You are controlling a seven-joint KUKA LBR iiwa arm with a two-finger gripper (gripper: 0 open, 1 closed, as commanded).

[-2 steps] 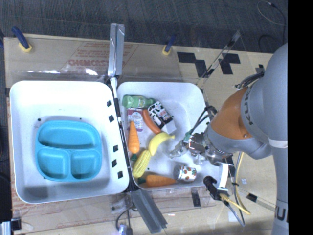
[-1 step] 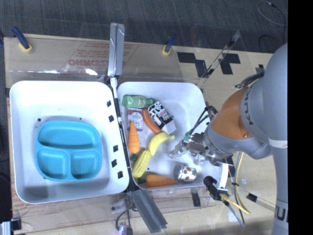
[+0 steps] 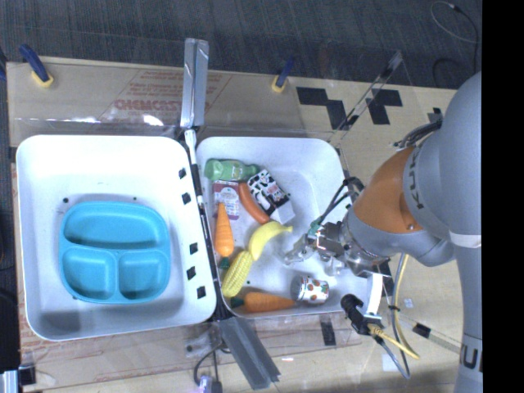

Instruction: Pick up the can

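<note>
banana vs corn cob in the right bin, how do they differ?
The banana is smooth and plain yellow; the corn cob is bumpy with kernel rows and a paler yellow-green. The banana curves and has a narrow stem tip; the corn cob is straight and blunt. The banana lies nearer the middle of the right bin; the corn cob lies against its left wall. Both are yellow, lie flat, and touch end to end.

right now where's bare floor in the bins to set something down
Bare floor: the left bin around the blue tray, and the right bin at its far right corner. Crowded: its left side, with banana, corn, carrots and the can near the gripper.
</note>
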